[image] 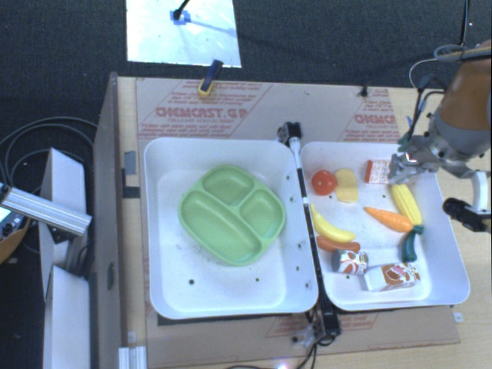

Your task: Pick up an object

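Observation:
The right bin (453, 283) holds several toy foods. There is a red tomato (324, 181), a pale yellow piece (347, 185), a red and white packet (377, 171), a corn cob (405, 203) and a carrot (389, 219). A banana (330, 227), a brown sausage (337, 244), a small red can (352, 262), a carton (392, 276) and a dark green vegetable (410, 246) lie nearer the front. My gripper (403, 167) hangs over the bin's far right part, just above the corn's upper end and beside the packet.
The left bin (165, 283) holds a green divided plate (232, 214). A black divider bar (304, 206) runs between the bins. The arm's grey body and orange band (465, 102) come in from the right. A yellow and blue tool (208, 78) lies on the board behind the bins.

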{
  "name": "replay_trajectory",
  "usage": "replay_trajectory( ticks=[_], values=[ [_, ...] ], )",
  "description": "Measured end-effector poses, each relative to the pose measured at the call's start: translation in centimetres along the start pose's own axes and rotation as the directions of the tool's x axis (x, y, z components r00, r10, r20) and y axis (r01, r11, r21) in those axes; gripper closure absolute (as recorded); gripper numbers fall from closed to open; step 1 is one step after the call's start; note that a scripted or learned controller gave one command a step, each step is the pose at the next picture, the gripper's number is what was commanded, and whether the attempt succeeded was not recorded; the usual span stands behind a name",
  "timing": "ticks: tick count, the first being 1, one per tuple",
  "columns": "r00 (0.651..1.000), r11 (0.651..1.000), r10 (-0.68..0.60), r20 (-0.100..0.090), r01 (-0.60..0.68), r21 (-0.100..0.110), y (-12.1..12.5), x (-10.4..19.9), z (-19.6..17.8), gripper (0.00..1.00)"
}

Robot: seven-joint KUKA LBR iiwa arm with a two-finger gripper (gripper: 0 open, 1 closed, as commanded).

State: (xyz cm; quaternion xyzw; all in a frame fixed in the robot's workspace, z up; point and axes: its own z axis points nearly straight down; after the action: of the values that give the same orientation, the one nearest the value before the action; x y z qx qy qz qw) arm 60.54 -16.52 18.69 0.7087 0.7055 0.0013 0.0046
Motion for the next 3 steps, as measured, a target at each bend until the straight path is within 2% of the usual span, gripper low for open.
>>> replay_trajectory(
  ticks=[1, 2, 3],
  values=[
    [1.000, 1.000, -0.007, -0.003, 0.007, 0.006, 0.1, 0.5, 0.6, 0.00],
    [1.000, 1.000, -0.013, -0.006, 0.013, -0.001, -0.1, -2.1, 8.8, 0.00],
    [1.000, 1.000, -0.012, -0.014, 0.012, 0.002, -3.9, -2.2, 10.0, 0.00]
  ],
)
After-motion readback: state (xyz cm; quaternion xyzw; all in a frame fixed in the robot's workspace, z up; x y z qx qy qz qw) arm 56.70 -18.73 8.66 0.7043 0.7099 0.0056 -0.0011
